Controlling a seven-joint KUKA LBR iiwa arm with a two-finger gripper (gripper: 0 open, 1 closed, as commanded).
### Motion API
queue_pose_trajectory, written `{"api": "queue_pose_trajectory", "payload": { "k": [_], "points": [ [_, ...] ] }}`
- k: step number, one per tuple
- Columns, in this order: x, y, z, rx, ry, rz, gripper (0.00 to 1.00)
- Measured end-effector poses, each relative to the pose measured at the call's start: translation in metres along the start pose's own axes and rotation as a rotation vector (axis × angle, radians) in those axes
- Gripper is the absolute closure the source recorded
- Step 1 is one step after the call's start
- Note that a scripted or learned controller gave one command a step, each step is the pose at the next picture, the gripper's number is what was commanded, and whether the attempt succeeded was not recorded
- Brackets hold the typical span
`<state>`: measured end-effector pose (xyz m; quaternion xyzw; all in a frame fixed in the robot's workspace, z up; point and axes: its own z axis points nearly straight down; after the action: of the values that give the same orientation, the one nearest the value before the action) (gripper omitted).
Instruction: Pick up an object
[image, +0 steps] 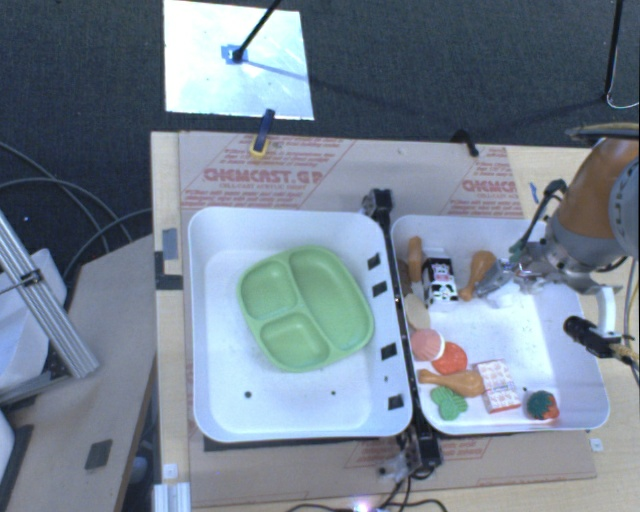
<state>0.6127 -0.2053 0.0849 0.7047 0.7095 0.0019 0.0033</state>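
The right bin (575, 345) holds several toy food items. Toward its far side lie a tan drumstick-shaped piece (481, 267), a black and white carton (438, 280) and a brown piece (413, 260). Nearer the front are a pink slice (427, 345), a red slice (453, 357), a chicken leg (452, 380), a green leafy piece (449, 403), a red and white packet (497, 386) and a red and green fruit (541, 404). My gripper (493, 282) reaches in from the right, low over the bin, right beside the tan drumstick-shaped piece.
The left bin (225, 400) holds a green divided plate (304, 306). A black divider with clips (392, 310) runs between the bins. The grey and orange arm (600, 215) covers the right bin's far right corner. Cardboard (330, 175) lies under both bins.
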Motion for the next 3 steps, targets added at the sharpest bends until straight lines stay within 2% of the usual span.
{"api": "queue_pose_trajectory", "payload": {
  "k": [1, 2, 3],
  "points": [
    [0.019, 0.053, 0.003, 0.034, 0.003, -0.006, 0.0],
    [0.097, 0.056, 0.0, 0.008, -0.004, -0.001, 0.0],
    [0.095, 0.055, -0.009, 0.015, 0.0, 0.0, 1.0]
  ]
}}
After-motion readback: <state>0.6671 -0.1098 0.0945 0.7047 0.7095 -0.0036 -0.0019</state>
